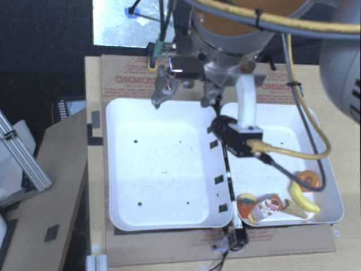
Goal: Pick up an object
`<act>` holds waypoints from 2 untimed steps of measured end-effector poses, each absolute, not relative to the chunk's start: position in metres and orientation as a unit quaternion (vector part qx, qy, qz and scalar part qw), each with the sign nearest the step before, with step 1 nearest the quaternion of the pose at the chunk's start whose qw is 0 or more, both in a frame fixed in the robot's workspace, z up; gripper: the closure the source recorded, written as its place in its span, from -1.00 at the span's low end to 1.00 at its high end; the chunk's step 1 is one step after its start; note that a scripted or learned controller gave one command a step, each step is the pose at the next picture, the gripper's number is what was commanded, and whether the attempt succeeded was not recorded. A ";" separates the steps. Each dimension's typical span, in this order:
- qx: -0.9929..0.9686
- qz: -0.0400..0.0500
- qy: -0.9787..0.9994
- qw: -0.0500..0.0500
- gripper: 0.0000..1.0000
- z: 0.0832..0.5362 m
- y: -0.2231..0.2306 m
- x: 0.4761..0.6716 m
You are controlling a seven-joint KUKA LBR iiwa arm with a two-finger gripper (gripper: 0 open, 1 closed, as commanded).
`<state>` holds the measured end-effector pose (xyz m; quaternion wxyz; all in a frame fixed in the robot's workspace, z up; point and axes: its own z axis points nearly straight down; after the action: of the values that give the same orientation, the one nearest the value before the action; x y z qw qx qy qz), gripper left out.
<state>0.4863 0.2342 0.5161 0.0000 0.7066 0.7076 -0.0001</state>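
Four small things crowd the near corner of the right bin [333, 205].
One tomato [246, 205], one packet [267, 206], one banana [302, 199] and one doughnut [309, 178] lie there; the gripper [185, 97] hangs spread wide over the left bin's [121, 145] far rim, holding nothing.

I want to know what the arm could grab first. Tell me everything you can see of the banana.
The banana is small, yellow and smooth, likely a plastic toy. It lies curved on the floor of the right bin, near its front right corner. Its upper end sits beside an orange ring-shaped toy; whether they touch is unclear.
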 end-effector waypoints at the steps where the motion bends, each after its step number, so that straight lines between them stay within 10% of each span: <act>1: 0.706 0.002 0.708 0.000 1.00 0.529 0.235 0.487; 2: 0.709 0.001 0.705 0.001 1.00 0.536 0.169 0.487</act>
<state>0.4870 0.1687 0.5359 0.0011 0.7091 0.7052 0.0012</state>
